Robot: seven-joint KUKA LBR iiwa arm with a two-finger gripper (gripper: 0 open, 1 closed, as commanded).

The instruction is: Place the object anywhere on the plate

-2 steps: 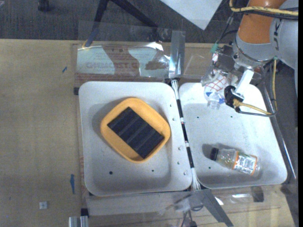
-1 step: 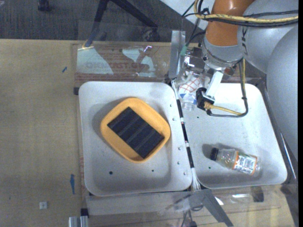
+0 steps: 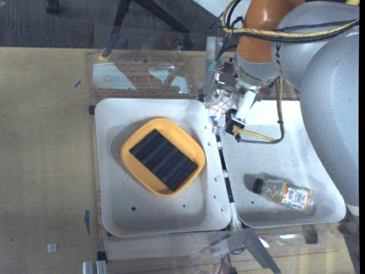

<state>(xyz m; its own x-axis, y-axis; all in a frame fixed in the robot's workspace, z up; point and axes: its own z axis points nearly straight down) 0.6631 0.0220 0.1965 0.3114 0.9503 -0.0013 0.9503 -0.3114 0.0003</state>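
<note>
Well, gripper (image 3: 224,111): open or clenched, cannot tell.
Bottle (image 3: 282,192): grasp across its middle.
Plate (image 3: 129,156): release low, anywhere.

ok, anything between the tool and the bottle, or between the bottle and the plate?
Nothing lies between the tool and the bottle in the right bin. Toward the yellow plate, the bins' adjoining rims must be cleared, and a black ribbed slab already covers most of the plate.

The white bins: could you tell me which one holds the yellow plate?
The bin on the view's left holds the yellow plate; the other bin holds a bottle lying on its side.
</note>
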